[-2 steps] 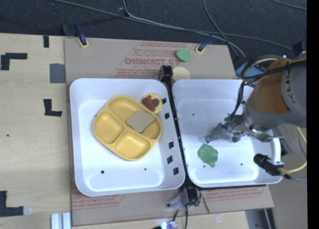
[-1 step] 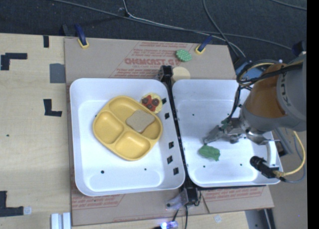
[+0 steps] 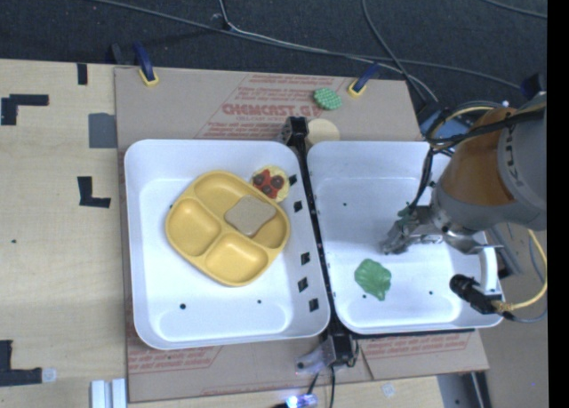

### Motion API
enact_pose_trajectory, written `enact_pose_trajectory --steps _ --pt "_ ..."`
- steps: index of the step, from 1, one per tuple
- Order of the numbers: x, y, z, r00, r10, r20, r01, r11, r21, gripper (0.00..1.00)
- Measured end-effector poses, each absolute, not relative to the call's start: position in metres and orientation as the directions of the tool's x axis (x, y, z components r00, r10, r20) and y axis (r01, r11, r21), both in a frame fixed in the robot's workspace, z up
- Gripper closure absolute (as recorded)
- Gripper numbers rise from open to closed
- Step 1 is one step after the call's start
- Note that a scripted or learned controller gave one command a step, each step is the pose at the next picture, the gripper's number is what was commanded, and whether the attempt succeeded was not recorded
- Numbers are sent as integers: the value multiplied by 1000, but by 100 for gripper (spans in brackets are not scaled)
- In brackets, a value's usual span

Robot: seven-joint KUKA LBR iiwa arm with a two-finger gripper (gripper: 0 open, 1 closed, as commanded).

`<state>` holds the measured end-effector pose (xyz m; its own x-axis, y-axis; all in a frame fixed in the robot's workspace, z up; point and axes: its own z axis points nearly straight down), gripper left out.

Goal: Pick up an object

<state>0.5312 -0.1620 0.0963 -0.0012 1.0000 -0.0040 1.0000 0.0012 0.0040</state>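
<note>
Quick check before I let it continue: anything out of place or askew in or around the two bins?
One oddity: a small green item lies outside the bins on the cardboard behind them. In the left bin the yellow divided tray sits askew, holding a tan square. The green object lies in the right bin near the gripper.

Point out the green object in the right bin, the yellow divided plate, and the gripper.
green object (image 3: 373, 278), camera view, its middle
yellow divided plate (image 3: 190, 224), camera view, left compartment
gripper (image 3: 392, 244), camera view, between fingertips

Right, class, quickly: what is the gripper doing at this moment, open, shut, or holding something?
Gripper: low in the right bin, just above the green toy; whether it is open or shut cannot be told.
</note>
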Motion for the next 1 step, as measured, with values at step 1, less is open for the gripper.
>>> enact_pose_trajectory --steps 1 --pt "529 -164 159 -1 1000 -1 1000 1 4 100"
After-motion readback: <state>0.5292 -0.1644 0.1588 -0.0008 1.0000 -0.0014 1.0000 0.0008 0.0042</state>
